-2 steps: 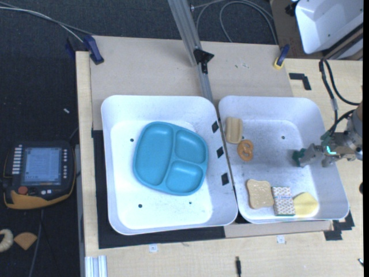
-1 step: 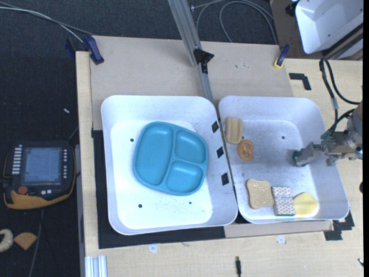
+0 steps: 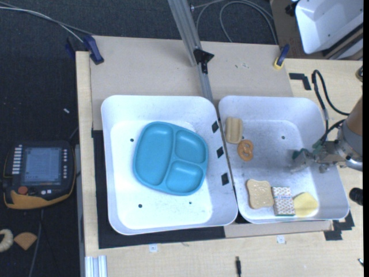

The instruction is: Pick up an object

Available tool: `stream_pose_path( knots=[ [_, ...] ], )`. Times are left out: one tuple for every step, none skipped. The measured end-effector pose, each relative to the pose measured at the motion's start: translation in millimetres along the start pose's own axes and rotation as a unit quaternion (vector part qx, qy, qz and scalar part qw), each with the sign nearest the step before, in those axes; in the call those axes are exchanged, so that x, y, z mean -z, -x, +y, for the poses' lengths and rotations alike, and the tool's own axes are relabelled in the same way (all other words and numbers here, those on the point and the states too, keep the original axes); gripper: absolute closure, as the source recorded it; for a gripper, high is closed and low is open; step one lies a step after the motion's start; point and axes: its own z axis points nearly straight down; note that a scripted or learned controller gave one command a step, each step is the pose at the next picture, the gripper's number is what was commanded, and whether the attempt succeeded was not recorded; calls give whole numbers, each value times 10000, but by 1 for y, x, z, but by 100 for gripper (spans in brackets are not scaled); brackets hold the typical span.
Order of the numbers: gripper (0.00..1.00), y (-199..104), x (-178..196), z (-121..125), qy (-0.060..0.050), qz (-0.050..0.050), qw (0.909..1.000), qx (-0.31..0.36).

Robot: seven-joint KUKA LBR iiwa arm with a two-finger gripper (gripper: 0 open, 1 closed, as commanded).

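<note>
End effector: over right bin, grip state cannot tell.
Bread slice: below-left of it.
Cookie: left.

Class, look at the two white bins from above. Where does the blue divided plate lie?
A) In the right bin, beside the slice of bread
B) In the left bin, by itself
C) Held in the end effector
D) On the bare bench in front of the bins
B: the blue divided plate lies flat on the floor of the left bin, while the slice of bread lies in the right bin.
</note>
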Motion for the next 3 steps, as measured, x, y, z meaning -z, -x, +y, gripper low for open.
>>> stream_pose_path(
  knots=[
    [0, -7, -60, 4, 1, 2, 10000, 9],
    [0, -7, -60, 5, 26, -7, 10000, 3],
    [100, -5, -48, 6, 59, -35, 10000, 1]
  ],
)
